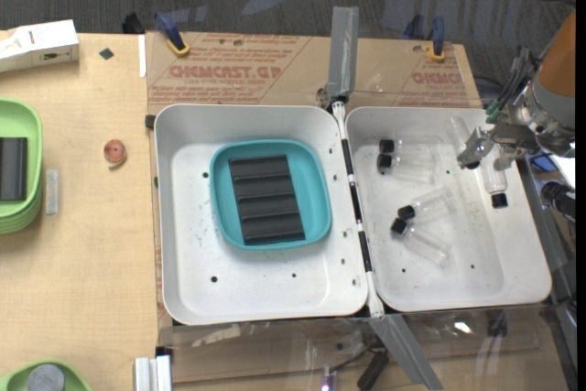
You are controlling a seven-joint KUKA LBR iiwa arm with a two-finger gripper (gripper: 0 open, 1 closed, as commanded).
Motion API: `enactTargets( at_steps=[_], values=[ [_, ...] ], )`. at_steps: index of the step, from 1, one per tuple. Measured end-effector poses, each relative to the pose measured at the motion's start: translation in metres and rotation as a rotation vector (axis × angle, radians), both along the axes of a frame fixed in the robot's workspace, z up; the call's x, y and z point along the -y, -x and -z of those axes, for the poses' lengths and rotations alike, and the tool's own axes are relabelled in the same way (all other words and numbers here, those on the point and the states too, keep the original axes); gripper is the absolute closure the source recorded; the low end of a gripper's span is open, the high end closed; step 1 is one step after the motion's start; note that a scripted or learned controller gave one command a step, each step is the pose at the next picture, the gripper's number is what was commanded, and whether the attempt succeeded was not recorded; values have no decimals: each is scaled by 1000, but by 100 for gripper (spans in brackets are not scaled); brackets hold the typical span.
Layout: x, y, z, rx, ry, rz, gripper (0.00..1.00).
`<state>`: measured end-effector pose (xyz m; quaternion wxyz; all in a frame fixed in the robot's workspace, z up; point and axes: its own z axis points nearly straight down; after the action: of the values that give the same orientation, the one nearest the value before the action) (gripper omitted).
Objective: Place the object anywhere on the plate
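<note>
Overhead, square teal plate (271, 193) with ribbed black insert; clear black-capped vials (421, 213) nearby; end effector (486, 146) spread unclear.

Green tray (18, 162) and red disc (113, 151) on bench (92, 288).

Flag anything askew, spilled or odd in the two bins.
Nothing spilled or damaged. The clear vials with black caps lie tipped and scattered at mixed angles in the right bin. The teal plate in the left bin holds dark ridged blocks.
</note>
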<state>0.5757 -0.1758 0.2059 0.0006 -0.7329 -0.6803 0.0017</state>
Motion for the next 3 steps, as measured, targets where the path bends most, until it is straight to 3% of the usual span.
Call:
enactTargets(
  at_steps=[1,3],
  values=[
    [0,0,0,1,0,0,0],
    [38,4,-35,2,0,35,0]
  ],
)
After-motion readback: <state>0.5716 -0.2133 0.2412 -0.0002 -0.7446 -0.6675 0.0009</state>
